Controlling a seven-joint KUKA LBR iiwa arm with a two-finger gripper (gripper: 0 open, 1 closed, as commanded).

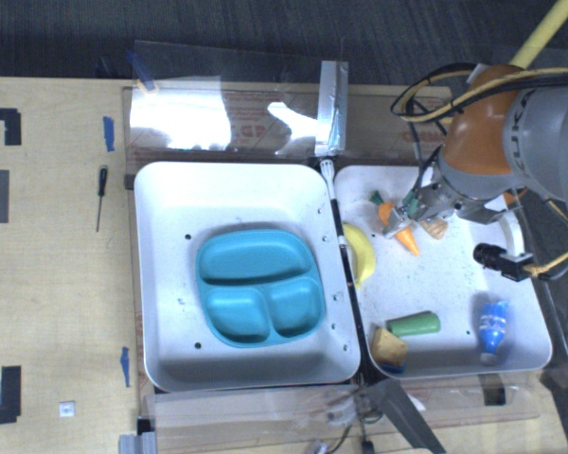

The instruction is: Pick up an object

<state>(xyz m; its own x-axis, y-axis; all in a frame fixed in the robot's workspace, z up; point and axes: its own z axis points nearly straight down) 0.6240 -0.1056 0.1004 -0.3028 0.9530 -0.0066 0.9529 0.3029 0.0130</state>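
left bin [161, 216]: white
divided tray [260, 287]: turquoise
banana [362, 253]: yellow
carrot [407, 239]: orange
cylinder [415, 324]: green
bottle [492, 324]: blue
arm band [478, 135]: orange

One fixed camera looks down at a slant from above the bench [47, 253], at middling height, taking in both bins: left bin [161, 197], right bin [535, 339]. The arm [540, 140] enters from the right.
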